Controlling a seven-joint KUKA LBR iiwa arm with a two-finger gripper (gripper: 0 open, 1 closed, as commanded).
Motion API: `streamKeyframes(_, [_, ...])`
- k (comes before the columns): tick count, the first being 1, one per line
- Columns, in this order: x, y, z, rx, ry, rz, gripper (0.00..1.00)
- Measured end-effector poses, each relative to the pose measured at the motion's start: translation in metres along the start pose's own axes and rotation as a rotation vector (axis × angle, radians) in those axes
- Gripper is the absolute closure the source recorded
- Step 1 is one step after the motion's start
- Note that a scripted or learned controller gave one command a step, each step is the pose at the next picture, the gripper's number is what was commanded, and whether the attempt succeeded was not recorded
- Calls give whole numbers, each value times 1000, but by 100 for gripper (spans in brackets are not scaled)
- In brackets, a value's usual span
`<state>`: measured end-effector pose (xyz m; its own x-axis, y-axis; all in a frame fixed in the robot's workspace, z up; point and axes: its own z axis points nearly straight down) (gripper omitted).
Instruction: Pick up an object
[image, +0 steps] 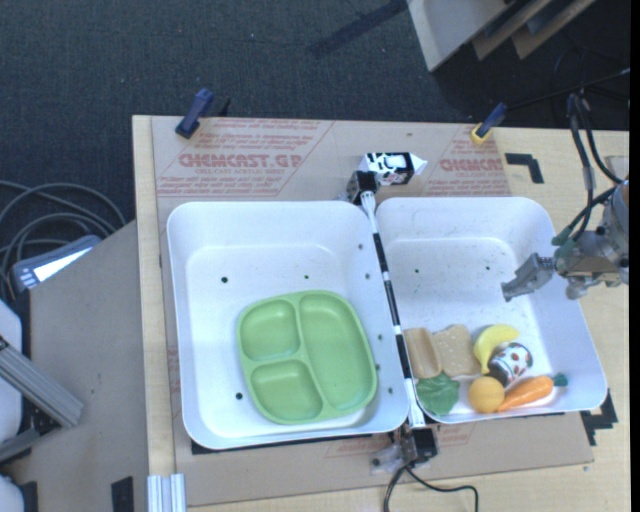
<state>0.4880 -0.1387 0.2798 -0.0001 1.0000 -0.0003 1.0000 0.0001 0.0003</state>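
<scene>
The gripper hangs over the right bin, near that bin's right wall, above bare white floor. Its grey fingers point left and downward; from this angle I cannot tell whether they stand apart or together. Nothing shows between them, and they touch none of the objects.

The objects lie clustered along the near edge of the right bin, apart from the gripper. From left to right: a green leaf-shaped toy in the near-left corner, two tan bread slices side by side, an orange ball, a yellow banana-like piece, a small white-and-black toy, possibly a figure, and a toy carrot touching the orange ball.

The left bin holds a green divided plate with three compartments. Both bins rest on the tabletop.
</scene>
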Motion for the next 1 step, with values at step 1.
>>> streamKeyframes(1, [1, 3, 126, 3, 1, 1, 0])
